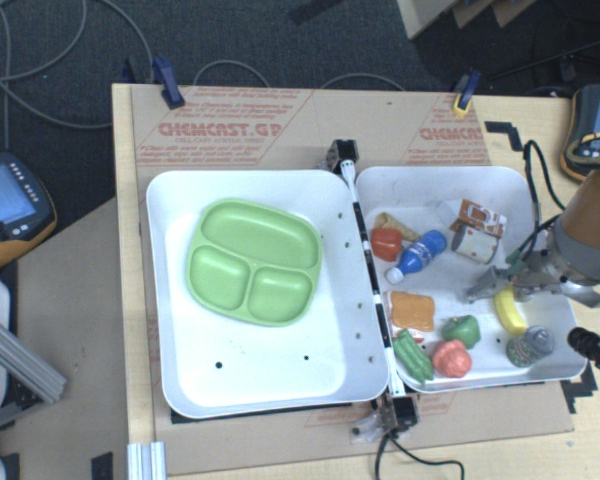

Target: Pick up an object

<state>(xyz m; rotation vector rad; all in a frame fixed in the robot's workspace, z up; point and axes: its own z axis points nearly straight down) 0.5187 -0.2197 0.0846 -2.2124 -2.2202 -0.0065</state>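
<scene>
One gripper (pixel 485 288) hovers low in right bin (pixel 450 183) near banana (pixel 510 311); approach step. Finger state: cannot tell. Next needs descent onto banana.

Open floor is found in the left bin (pixel 180 368) toward six o'clock of the green tray (pixel 253 261). The right bin (pixel 430 180) is crowded with toys except toward twelve o'clock.

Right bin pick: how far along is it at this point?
Done: the arm has reached into the right bin; the gripper sits low among the toys, beside the yellow banana. In hand: nothing visibly between its fingers. Left: grasp and lift. The green tray lies in the left bin.
</scene>
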